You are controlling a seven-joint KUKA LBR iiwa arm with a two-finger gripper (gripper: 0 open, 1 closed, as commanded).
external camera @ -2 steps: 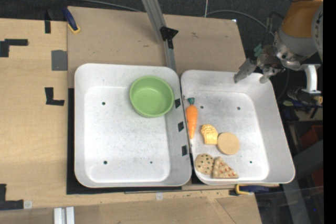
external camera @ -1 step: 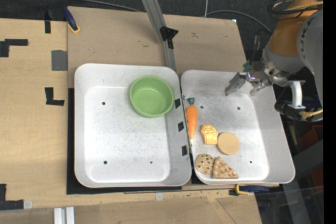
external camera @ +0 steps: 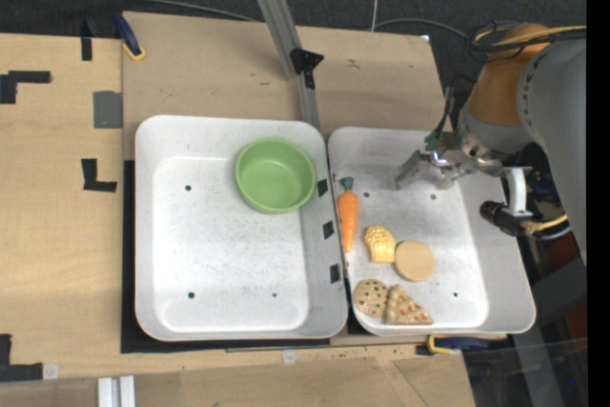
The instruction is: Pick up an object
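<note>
Over right bin's (external camera: 496, 295) far edge, gripper (external camera: 426, 169) spread, holding nothing, carrot (external camera: 348, 218) well apart

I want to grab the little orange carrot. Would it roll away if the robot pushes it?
Probably, sideways: the orange toy carrot looks round and tapered, so it might roll in a curve. It lies near the right white bin's left wall, which could stop it. It looks stiff and light.

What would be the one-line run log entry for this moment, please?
gripper: over right bin, holding nothing | carrot, waffle, round cookie: in right bin | green bowl: left bin
</note>
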